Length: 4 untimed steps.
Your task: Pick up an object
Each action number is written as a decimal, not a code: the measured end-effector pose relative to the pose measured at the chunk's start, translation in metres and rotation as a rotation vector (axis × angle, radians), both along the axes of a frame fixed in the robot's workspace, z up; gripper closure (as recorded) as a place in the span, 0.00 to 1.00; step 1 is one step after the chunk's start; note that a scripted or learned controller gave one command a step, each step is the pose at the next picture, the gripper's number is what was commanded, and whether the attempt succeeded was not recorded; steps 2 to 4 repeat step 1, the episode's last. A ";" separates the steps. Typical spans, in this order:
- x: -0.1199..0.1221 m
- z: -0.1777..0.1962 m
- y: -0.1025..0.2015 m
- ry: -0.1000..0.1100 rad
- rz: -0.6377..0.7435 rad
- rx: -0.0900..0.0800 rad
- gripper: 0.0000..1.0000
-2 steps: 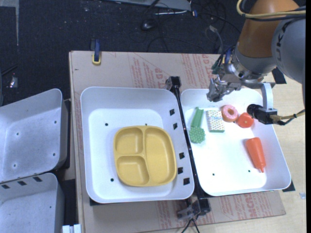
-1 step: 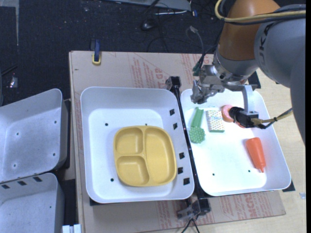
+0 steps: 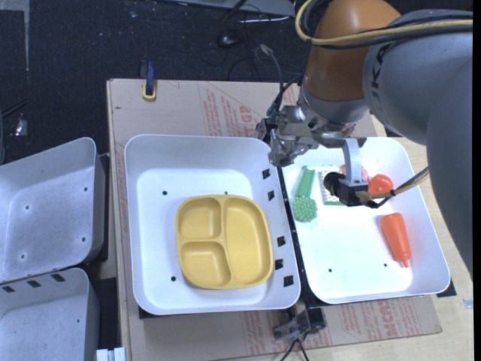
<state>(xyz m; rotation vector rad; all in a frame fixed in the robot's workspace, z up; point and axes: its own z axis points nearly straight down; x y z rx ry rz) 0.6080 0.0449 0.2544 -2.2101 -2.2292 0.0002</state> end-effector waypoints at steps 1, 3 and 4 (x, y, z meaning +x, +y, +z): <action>-0.004 -0.022 0.049 0.002 -0.001 -0.001 1.00; -0.004 -0.022 0.049 0.002 -0.001 -0.001 1.00; -0.004 -0.022 0.049 0.002 -0.001 -0.001 1.00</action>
